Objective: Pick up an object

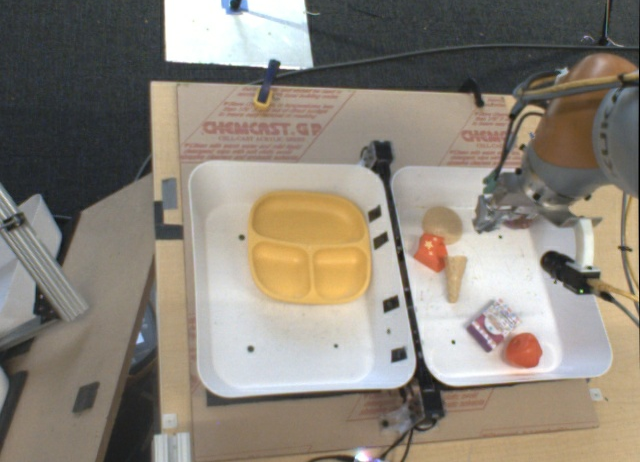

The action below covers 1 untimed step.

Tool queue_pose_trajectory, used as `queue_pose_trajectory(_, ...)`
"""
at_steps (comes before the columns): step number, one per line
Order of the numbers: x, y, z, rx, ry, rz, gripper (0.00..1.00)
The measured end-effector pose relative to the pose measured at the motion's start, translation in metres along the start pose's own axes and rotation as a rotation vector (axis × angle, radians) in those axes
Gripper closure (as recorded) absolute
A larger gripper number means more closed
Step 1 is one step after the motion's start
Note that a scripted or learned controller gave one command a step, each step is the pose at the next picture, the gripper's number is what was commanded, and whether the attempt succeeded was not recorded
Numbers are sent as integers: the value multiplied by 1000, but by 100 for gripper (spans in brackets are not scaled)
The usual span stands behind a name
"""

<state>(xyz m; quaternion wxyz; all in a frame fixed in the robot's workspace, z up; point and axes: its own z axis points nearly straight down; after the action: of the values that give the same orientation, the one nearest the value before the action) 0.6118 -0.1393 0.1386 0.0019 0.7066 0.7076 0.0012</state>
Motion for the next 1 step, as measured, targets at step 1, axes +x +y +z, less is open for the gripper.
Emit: queue_pose_trajectory(1, -2, 7, -45, -1, 0, -2, 100)
